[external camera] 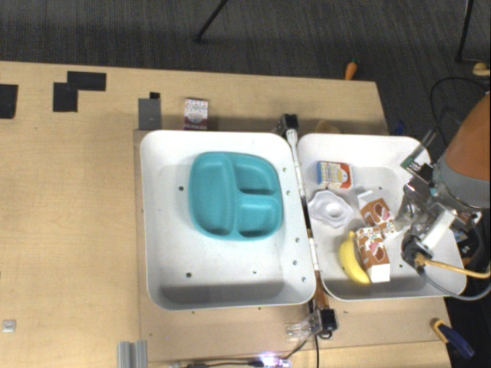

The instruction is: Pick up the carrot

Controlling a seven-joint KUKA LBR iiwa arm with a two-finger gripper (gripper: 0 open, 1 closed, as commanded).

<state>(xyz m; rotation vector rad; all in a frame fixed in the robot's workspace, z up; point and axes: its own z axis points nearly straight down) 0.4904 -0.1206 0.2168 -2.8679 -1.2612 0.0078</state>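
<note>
**In the right bin: where is the carrot?**

Over the right bin (383,176), at its far right side, my tool (408,225) hangs low, just beside a brown and white carton (374,240). I cannot tell if the tool is open or closed, because the arm's own parts cover it from above. I see nothing held in it.

My job is to pick up the carrot, and I cannot tell where it is. My best guess is that it lies in the right bin under the arm, which hides that corner.

Next to the carton is a banana (351,261), touching it or very close. Above them sit a white cup (330,208) and a small drink box (334,175). The left bin (165,205) holds a teal plate with sections (234,194).

To do this step well, I would want a clear look at the carrot first. Then I would bring the tool straight down over its middle, across the thin way, and keep away from the carton and the bin wall. I would close gently and lift slowly.

The pictures on the carton and the drink box are too small to read. The arm is cut off at the right edge, past the end of the tabletop (69,228).
</note>
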